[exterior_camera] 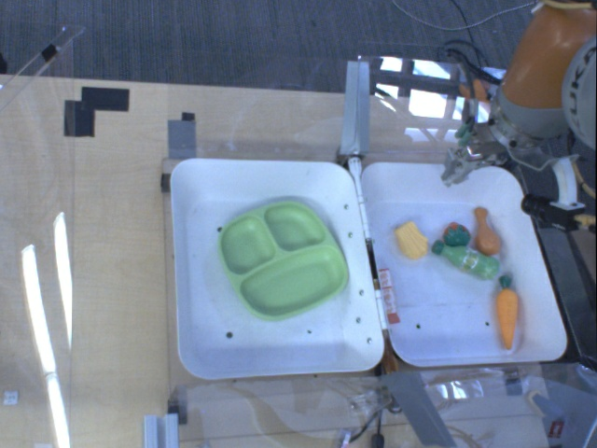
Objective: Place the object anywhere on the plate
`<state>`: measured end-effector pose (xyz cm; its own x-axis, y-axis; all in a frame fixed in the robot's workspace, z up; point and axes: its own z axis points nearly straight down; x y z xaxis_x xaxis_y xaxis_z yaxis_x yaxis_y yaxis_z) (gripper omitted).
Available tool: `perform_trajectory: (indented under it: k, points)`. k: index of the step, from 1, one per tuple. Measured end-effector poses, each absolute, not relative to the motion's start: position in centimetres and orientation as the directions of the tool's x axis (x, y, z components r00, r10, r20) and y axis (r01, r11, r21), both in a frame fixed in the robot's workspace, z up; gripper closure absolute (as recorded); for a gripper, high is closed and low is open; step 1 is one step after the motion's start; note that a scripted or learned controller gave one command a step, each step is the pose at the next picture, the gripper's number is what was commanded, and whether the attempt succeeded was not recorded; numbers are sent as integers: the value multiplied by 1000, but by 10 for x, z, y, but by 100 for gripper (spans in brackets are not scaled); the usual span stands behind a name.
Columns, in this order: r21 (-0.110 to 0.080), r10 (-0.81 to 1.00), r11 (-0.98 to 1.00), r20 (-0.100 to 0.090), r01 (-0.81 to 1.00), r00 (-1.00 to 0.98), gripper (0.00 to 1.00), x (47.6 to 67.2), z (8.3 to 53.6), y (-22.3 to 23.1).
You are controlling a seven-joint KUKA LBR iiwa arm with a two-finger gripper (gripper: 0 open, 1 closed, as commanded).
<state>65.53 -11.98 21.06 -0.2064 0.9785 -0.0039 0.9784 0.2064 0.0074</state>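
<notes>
A: Where is the green plate (284,260)?

B: In the left bin (196,343), lying flat near its middle, three compartments, nothing on it.

A: And the objects?

B: All in the right bin (541,343). A yellow corn piece (410,240) sits left of centre; a green bottle-shaped toy (469,260) lies beside it, with a small red and green item (454,234) touching its upper end. An orange drumstick (485,232) lies just right of that, and a carrot (506,314) lies lower right.

A: The end effector (461,164)?

B: Above the right bin's far edge, apart from every toy. It holds nothing I can see; whether it is open or closed I cannot tell.

A: The table (93,250)?

B: Pale wood, bearing both bins.
</notes>
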Motion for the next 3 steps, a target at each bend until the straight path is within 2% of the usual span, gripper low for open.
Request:
perform_trajectory:
  k: [1,2,3]
  points:
    - [9,865,502,-10,865,-502,100,639,395,-160]
    - [5,897,441,-3,897,-441,100,634,287,-76]
    - [5,835,550,-3,835,-550,100,589,259,-21]
